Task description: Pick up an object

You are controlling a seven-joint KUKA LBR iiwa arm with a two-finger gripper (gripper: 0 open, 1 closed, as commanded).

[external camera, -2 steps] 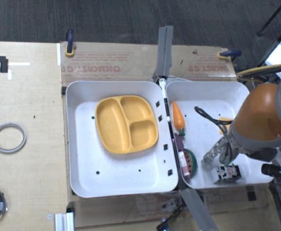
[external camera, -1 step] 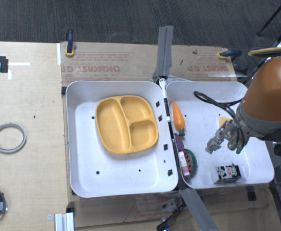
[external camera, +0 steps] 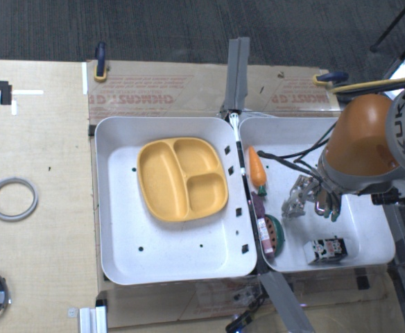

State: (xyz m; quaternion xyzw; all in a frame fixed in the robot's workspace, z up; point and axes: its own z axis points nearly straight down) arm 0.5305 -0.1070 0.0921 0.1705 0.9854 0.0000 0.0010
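Camera view, left bin (external camera: 112, 207): one yellow divided plate (external camera: 183, 179). Right bin (external camera: 369, 252): carrot (external camera: 257, 170), purple marker (external camera: 261, 217) and watermelon slice (external camera: 274, 234) along the left wall; small black-and-white carton (external camera: 327, 249) near the front. Gripper (external camera: 301, 201) over mid-bin, grasping nothing visible; finger state cannot be told.

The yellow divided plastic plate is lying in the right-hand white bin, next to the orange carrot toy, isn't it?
Not quite. The camera view shows the yellow divided plastic plate lying in the left-hand white bin, alone there. The orange carrot toy lies in the right-hand white bin, against the wall between the two bins, so that wall parts it from the plate.
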